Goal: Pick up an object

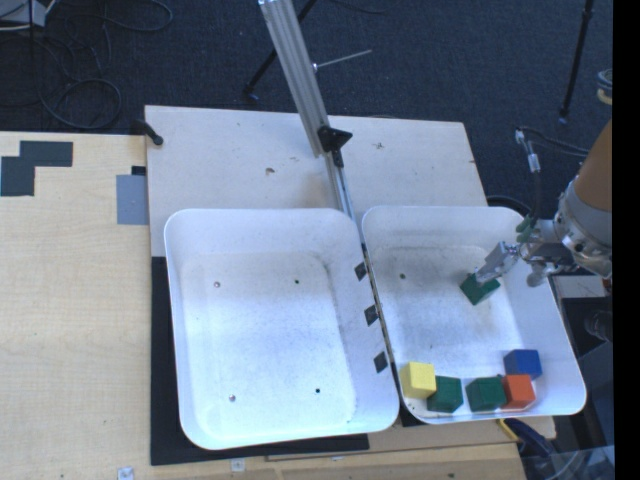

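Where the arm (pixel 590 203) reaches in from 3 o'clock, tool (pixel 487 280) seen low inside the right bin (pixel 565 353), fingers slanting down toward 8 o'clock. Clenched on a dark green block (pixel 480 289), gripped between the fingertips and tilted, near the middle of that bin's floor toward its 3 o'clock wall; cannot tell whether lifted clear or touching the floor.

Along the right bin's 6 o'clock edge, a row of loose blocks: yellow block (pixel 419 378) at the 9 o'clock end, then a green block (pixel 445 395) touching it, then a second green block (pixel 486 394), then an orange block (pixel 519 391) just beside that one. Blue block (pixel 522 362) sitting just at 12 o'clock of the orange one, touching or nearly so. All five well apart from the held block.

Left bin (pixel 190 268) lying side by side with the right one, sharing a central divider fitted with small black clips (pixel 371 314). Both bins resting on the desk (pixel 80 298), pale wood at 9 o'clock, white board (pixel 400 158) at 12 o'clock. Slanted aluminium rail (pixel 298 73) rising from the divider toward 12 o'clock, checkered marker at its tip.
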Robot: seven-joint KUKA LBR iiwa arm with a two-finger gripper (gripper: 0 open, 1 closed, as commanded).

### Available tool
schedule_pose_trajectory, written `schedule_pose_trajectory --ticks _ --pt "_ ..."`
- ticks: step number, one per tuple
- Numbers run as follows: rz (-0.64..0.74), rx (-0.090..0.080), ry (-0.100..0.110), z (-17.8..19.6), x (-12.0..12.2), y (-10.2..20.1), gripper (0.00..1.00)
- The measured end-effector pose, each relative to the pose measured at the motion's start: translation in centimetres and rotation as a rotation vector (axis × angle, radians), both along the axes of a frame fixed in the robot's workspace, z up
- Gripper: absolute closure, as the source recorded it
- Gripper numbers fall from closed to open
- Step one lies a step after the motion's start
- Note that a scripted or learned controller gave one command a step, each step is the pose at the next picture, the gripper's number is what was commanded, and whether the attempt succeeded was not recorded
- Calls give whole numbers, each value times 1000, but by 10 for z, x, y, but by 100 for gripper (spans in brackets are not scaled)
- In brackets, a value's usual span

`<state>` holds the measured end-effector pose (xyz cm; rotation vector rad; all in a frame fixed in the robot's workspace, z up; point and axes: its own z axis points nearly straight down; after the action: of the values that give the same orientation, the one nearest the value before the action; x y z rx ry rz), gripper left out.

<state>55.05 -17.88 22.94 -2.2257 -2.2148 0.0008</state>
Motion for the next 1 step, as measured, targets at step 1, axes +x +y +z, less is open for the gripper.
schedule_pose_trajectory --ticks 1 --pt "4 1 8 -135 27 -30 0"
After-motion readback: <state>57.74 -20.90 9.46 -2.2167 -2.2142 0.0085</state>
